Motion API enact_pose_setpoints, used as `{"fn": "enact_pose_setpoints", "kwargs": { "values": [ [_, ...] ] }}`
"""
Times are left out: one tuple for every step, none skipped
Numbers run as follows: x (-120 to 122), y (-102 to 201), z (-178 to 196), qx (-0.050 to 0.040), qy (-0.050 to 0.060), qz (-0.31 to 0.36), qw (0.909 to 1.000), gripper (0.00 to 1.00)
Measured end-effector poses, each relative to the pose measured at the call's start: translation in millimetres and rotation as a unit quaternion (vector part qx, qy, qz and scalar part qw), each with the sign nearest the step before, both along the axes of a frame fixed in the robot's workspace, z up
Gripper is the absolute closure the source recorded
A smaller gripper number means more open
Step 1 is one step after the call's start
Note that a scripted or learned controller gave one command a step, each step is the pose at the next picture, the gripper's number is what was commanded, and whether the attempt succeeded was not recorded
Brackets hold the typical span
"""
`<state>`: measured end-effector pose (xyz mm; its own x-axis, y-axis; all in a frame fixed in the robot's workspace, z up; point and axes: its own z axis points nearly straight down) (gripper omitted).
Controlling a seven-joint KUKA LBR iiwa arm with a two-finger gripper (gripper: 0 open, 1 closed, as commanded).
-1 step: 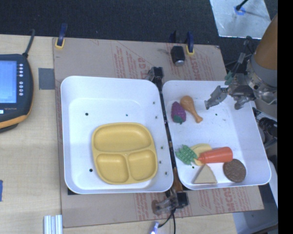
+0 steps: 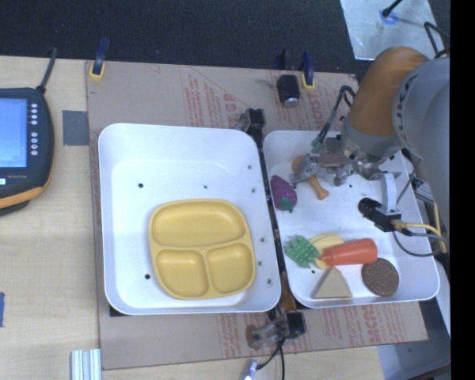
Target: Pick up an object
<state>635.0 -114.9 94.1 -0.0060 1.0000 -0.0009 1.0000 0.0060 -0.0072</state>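
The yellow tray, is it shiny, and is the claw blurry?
In the camera view, the yellow tray shows soft, pale glare along its rims, no hard sparkle. The claw looks slightly soft and sits in the arm's shadow, so its details are hard to make out. The white bins are bright and evenly lit.

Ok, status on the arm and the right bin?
Gripper low in right bin, over a small orange piece. Nothing seen held. Purple toy close beside it.

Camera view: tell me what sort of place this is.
Probably a robotics lab test bench. A grey and orange arm reaches over two white bins, toy food such as a carrot lies in the right one, and a control pendant rests on the bench.
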Motion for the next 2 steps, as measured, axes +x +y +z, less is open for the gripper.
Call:
{"fn": "enact_pose_setpoints", "kwargs": {
  "values": [
    [1, -1, 12, -0.0010, -0.001, 0.001, 1.0000, 1.00],
    [-53, 90, 98, 0.0003, -0.002, 0.001, 1.0000, 1.00]
  ]
}}
